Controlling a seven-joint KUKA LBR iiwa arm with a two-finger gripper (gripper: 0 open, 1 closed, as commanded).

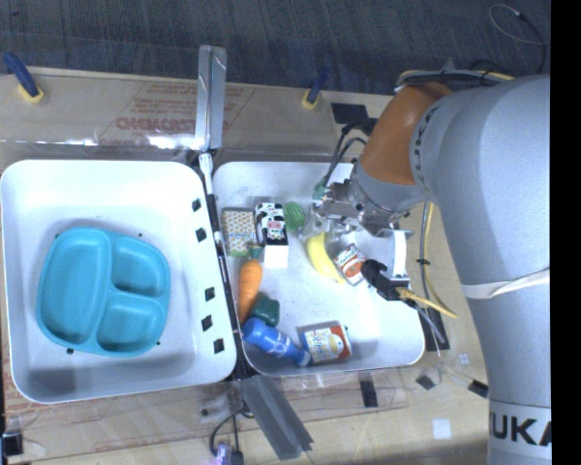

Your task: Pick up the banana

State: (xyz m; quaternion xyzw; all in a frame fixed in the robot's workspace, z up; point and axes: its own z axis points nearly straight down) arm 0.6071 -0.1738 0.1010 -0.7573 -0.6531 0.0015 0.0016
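- My gripper (331, 223) hangs low in the right bin (407, 349), just above the banana (319, 257); whether it is released or clenched, I cannot tell.
- The banana lies on the bin floor, beside a small red-and-white packet (350, 264).
- Further left sit a cow-print box (270, 224) and a carrot (249, 286).
- Near the front: a blue bottle (272, 342), a can (325, 342).
- The left bin (19, 376) holds a blue divided plate (102, 292).

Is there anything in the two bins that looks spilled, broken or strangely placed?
Nothing looks spilled or broken. The can lies on its side at the right bin's near edge, and the toys crowd that bin's left side.
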